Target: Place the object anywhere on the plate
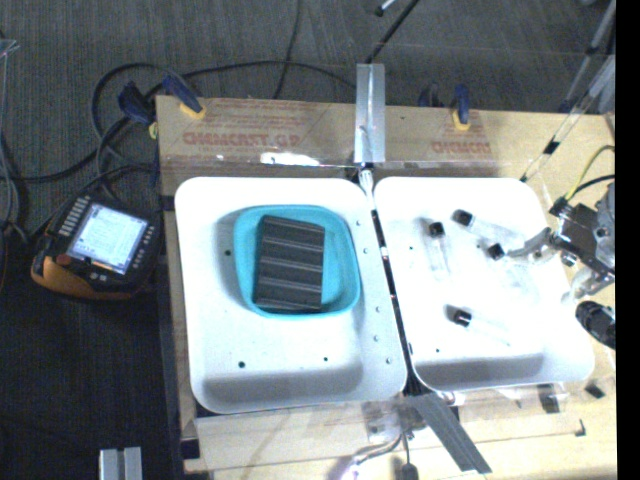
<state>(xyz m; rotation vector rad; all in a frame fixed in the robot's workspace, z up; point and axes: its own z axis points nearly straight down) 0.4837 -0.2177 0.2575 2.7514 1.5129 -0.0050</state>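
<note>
We see two shallow white plastic bins side by side on the wooden desk [300, 133]. In the left bin [205, 298] lies a turquoise rounded-rectangular plate [343, 268], and on it rests a dark grey ribbed rectangular block [290, 263], lying flat and slightly tilted, well within the plate's rim.

The right bin [520, 353] carries several small clear vials with black caps: one [437, 236] near the upper left of its floor, one [464, 218] just beside it toward the top, one [494, 250] near the centre right, and one [461, 317] lower down, well apart from the others.

At the right edge of the view, over the right bin's rim, we see the metallic end effector [560, 236] with cables around it; a thin grey finger-like part points left toward the vials. It is cut off by the frame and blurred, so we cannot tell how far open it is or whether it has hold of anything.

Left of the desk, on the dark carpeted floor [100, 28], sits an orange-and-grey handheld control pendant with a lit screen [100, 243], and black cables [130, 88] loop around it. Two blue-handled clamps [180, 93] grip the desk's far edge.
</note>
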